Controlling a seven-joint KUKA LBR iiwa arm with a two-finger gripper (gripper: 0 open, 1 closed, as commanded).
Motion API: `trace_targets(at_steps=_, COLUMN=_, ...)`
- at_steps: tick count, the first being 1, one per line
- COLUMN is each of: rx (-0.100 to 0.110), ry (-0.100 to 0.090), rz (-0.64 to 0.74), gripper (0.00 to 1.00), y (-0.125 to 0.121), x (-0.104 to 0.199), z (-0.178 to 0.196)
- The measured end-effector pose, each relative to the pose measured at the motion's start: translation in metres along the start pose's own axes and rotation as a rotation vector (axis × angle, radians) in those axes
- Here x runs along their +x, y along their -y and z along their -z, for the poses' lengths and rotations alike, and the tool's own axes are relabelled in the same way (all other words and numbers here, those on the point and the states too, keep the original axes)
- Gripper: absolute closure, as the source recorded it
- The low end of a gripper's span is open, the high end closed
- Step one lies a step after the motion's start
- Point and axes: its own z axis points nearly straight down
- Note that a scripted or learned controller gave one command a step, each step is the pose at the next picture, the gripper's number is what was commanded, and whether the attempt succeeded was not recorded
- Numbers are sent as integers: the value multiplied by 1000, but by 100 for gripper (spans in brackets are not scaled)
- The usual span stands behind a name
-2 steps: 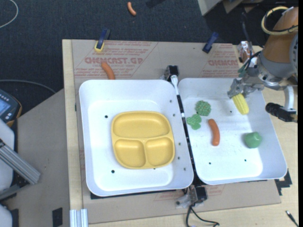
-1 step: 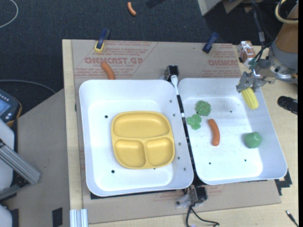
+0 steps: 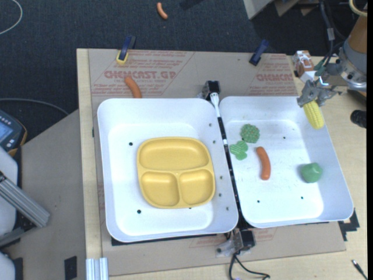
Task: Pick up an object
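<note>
We see two bins side by side on the counter (image 3: 87, 156). In the left bin (image 3: 113, 174) a divided plate (image 3: 175, 171) lies near the middle. In the right bin (image 3: 332, 197) a broccoli piece (image 3: 250, 133) lies toward the far left, with a leafy piece (image 3: 238, 150) just beside it, nearer us. A sausage (image 3: 264, 162) lies right of the leafy piece, and a round vegetable (image 3: 310, 172) sits further right, near the wall. The tool (image 3: 315, 92) is over the bin's far right corner, with a corn cob (image 3: 314, 114) just beneath it. Another sausage (image 3: 133, 87) lies on the counter behind the left bin, and a third (image 3: 162, 10) on the floor (image 3: 70, 16) beyond.
</note>
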Motion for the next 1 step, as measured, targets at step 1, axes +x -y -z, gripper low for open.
trace_targets(at_steps=1, rx=12, ry=-5, rz=-1, gripper=100, y=42, x=29, z=-10)
